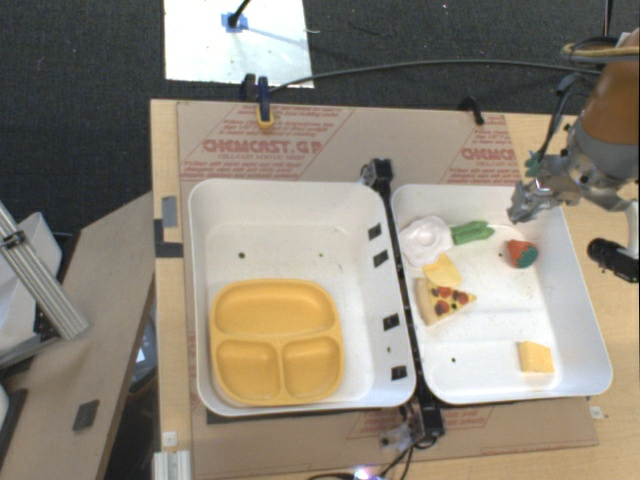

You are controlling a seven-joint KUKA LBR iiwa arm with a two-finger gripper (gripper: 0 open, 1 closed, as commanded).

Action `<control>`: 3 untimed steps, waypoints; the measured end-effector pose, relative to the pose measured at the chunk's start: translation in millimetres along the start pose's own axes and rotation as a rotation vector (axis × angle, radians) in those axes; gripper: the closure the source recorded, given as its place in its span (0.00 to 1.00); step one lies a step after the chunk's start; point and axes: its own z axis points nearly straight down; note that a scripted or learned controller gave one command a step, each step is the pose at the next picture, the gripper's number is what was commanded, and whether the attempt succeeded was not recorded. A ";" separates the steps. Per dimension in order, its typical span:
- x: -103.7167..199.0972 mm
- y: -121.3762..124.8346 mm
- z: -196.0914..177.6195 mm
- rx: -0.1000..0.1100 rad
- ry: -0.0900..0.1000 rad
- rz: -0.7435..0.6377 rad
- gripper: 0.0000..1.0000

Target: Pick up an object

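Observation:
The right bin (570,298) holds several toy foods: a white round piece (425,234), a green piece (471,232), a red strawberry-like piece (521,254), a pizza slice (444,298) with a yellow wedge (441,271) above it, and a yellow block (535,356). My gripper (523,208) hangs at the bin's far right rim, just above and behind the red piece, and nothing shows between its fingers.
The left bin (230,213) contains a yellow three-compartment tray (277,340). Black clips line the divider (392,288) between the bins. A cable (400,68) arcs over the back of the bench. Cardboard lies under both bins.

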 end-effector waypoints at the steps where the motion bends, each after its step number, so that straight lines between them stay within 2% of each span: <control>1: 0.0 0.6 14.5 0.007 0.001 0.000 1.00; 2: 50.8 -12.6 1.5 0.007 0.002 -0.004 1.00; 3: 97.1 -21.3 7.9 0.008 0.004 -0.004 1.00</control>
